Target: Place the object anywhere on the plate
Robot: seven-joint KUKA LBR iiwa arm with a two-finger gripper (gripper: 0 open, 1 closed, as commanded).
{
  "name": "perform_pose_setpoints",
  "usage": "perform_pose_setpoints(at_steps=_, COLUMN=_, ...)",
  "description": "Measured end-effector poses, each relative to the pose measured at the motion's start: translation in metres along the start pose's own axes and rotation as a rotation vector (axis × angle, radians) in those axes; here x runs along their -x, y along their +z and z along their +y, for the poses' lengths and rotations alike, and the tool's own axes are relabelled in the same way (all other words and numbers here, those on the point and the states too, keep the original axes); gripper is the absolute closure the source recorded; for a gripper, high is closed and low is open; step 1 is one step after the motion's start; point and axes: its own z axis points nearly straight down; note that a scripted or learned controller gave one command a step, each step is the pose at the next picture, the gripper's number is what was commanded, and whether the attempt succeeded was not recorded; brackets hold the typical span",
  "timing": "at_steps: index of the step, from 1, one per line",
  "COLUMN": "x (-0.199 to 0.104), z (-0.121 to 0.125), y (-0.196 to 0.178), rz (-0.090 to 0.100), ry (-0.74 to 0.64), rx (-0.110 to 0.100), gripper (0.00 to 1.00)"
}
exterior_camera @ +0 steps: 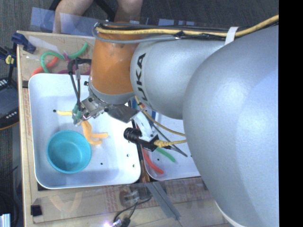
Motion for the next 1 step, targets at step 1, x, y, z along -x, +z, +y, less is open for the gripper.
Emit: perform_pose_setpoints(at_steps=1, x=-0.0049, z=-0.0041, y=0.0669, rz=0.001, ry=-0.105, rx=-0.001, gripper=1.0)
